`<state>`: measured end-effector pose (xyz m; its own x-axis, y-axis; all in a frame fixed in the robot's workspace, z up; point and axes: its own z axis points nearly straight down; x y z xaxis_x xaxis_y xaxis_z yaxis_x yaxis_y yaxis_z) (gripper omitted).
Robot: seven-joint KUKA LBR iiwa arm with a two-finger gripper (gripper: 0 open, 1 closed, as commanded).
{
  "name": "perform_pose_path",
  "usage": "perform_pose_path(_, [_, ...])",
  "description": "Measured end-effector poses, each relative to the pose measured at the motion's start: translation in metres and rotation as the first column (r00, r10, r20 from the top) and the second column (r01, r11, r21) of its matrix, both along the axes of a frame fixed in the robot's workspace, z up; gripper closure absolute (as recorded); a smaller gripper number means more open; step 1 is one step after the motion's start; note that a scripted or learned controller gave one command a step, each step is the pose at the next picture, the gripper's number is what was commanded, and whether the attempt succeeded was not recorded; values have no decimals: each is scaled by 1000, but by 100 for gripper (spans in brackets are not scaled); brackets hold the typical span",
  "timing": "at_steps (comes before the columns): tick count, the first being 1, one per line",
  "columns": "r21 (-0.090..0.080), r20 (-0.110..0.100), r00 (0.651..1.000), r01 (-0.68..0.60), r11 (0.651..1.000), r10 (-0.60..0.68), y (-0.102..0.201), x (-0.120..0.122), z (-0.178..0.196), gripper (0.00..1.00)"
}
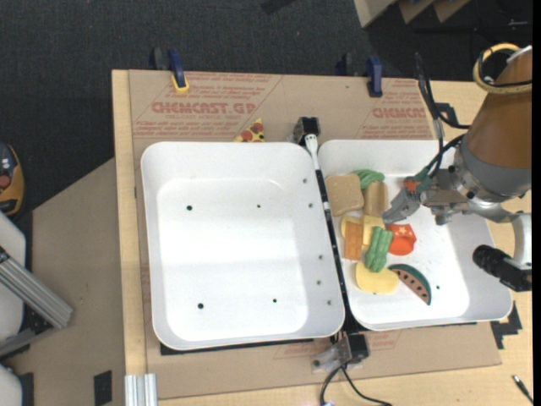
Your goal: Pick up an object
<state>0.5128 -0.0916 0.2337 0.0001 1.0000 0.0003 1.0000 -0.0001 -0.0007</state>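
Toy food lies piled in the right bin; my gripper hangs over it, whether clenched or released I cannot tell.

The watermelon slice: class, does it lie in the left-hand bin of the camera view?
No. The watermelon slice lies in the right bin, near its front edge, beside the other toy foods.

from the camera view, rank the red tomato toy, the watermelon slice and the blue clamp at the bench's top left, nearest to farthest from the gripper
1. red tomato toy: just below the gripper, in the right bin.
2. watermelon slice: lower in the same bin, toward its near edge.
3. blue clamp: far off at the bench's top left, beyond the left bin.
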Motion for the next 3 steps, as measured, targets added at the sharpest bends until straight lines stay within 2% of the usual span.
perform_pose_path(1, [2,-10,1000,1,1000,-1,-9,17,-110,0])
perform_pose_path(2, [-1,3,1000,1,1000,-1,-10,20,-93,100])
perform_pose_path(3, [1,-9,1000,7,1000,-7,-52,-38,-141,100])
